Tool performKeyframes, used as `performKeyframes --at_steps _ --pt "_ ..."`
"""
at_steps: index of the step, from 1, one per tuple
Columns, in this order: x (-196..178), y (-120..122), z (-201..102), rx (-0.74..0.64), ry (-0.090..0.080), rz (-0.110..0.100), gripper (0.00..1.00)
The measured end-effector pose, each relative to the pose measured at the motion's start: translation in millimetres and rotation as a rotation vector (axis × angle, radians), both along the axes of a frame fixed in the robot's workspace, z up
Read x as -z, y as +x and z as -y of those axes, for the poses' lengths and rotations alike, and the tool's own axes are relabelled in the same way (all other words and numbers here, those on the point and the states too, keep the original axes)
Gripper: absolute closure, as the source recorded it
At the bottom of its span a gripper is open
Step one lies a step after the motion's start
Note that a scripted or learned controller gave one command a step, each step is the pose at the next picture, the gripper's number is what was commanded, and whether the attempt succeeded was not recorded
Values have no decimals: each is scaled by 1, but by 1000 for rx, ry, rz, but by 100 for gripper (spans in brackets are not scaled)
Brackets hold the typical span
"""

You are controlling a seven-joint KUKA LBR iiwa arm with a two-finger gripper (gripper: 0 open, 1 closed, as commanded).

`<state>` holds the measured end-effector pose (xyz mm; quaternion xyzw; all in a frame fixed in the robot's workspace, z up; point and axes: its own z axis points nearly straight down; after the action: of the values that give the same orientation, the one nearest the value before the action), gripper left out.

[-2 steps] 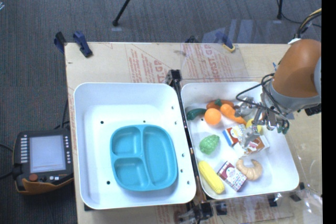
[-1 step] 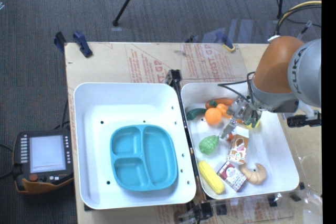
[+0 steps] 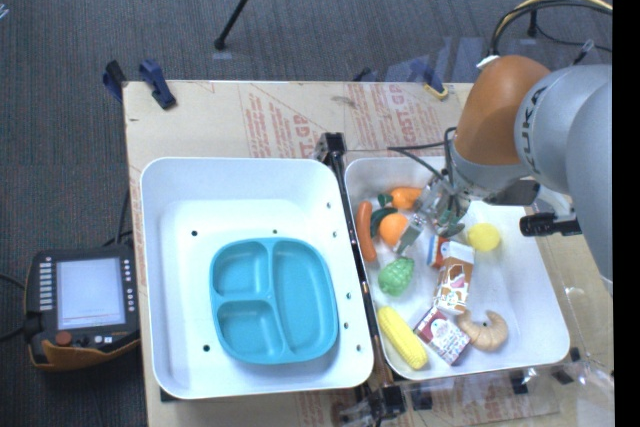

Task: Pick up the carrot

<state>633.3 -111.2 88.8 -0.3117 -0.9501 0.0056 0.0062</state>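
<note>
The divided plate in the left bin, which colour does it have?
Turquoise blue; the divided plate shows clearly in the camera view.

Plate (image 3: 273, 298) in left bin (image 3: 160, 215), carrot (image 3: 366, 230) in right bin (image 3: 530, 305)

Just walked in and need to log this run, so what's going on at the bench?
The arm reaches into the right bin, its gripper low among a pile of toy food, beside an orange ball. The carrot lies along that bin's left wall, apart from the gripper and not yet picked up. Corn, a croissant and a lemon lie nearby. The left bin holds a blue divided plate.
</note>
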Motion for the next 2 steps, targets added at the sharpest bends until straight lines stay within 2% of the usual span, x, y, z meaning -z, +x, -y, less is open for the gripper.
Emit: performKeyframes --at_steps 1,2 --pt "3 -2 -17 272 4 8 0" --pt "4 3 -24 451 1 6 0"
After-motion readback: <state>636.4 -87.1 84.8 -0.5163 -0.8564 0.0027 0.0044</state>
